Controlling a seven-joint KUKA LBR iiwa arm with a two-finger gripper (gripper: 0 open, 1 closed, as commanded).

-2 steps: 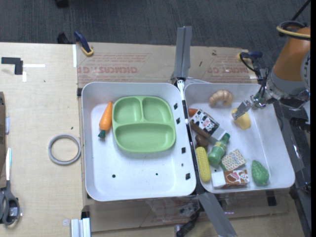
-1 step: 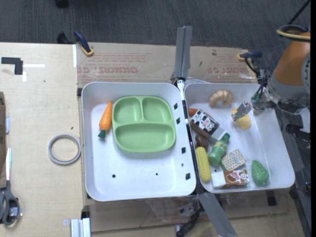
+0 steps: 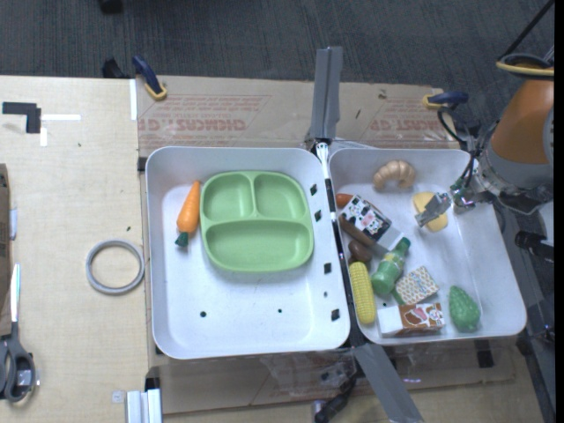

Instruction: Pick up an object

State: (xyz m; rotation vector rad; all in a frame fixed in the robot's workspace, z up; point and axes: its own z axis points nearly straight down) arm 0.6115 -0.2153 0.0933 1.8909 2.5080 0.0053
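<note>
My gripper [image 3: 438,211] reaches in from the right and hangs low over the upper middle of the right bin [image 3: 493,263]. Its tip overlaps a small yellow wedge-shaped piece [image 3: 425,204], which lies partly under it. I cannot tell whether the piece is held or just lying below. Around it in the same bin are a tan croissant [image 3: 393,174], a black-and-white milk carton [image 3: 366,218], a green bottle [image 3: 389,269] and a yellow corn cob [image 3: 360,292].
The right bin also holds a brown stick-like piece [image 3: 358,239], a patterned box [image 3: 417,285], an orange carton [image 3: 419,317] and a green leafy toy [image 3: 463,308]. In the left bin [image 3: 256,324] lie a green divided plate [image 3: 256,219] and a carrot [image 3: 188,210]. A tape ring [image 3: 115,266] rests on the bench.
</note>
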